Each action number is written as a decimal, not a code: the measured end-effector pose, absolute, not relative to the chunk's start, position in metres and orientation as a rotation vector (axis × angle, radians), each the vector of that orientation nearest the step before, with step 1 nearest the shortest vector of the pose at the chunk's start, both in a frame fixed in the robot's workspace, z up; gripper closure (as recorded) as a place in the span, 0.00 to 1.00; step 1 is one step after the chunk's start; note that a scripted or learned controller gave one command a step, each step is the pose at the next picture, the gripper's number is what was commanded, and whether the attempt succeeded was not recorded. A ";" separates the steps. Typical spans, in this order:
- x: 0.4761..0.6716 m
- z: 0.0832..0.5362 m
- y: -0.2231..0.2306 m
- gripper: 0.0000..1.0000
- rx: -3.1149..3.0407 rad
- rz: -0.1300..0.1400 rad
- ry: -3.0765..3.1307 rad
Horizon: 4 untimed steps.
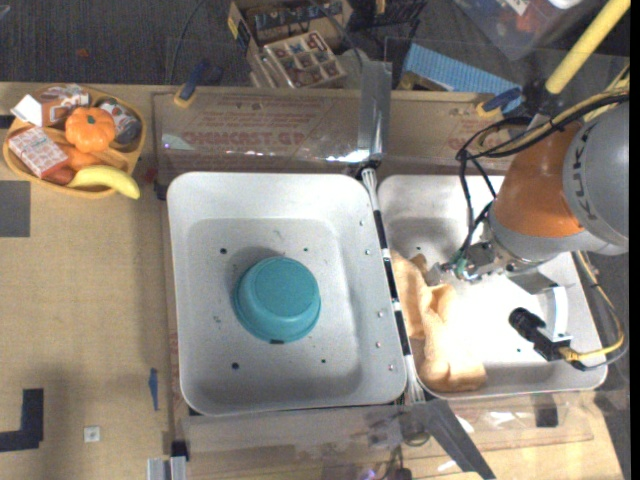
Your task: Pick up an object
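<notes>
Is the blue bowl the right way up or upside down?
Upside down. The blue bowl in the left bin shows its flat round base on top, no hollow.

So there's just the one camera here, fixed up above the bench (80, 298) and looking down at a slant rather than dead straight. It sits far enough back that both white bins fit in the frame side by side, the left bin (200, 208) near the middle and the right bin (420, 203) pushed toward the right edge. The top of the frame faces the far side, catching floor clutter beyond the cardboard wall (260, 128). The near bench edge runs along the bottom. The arm (560, 188) comes in from the right side, pretty close under the lens.
</notes>
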<state>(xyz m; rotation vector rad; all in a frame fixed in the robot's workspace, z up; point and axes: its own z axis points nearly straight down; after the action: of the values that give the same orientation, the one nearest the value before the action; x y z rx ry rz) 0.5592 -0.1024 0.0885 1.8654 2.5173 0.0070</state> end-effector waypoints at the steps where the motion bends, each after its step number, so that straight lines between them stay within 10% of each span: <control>1: 0.559 0.088 -0.103 0.00 1.866 0.007 2.517; 2: 0.583 0.088 -0.100 0.00 2.020 0.003 2.398; 3: 0.545 0.088 -0.099 0.00 2.096 0.007 2.332; 4: 0.613 0.088 -0.104 0.00 1.920 0.004 2.478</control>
<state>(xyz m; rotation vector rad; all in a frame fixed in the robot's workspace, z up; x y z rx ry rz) 0.6132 -0.1037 0.0879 1.9200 2.4778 0.0043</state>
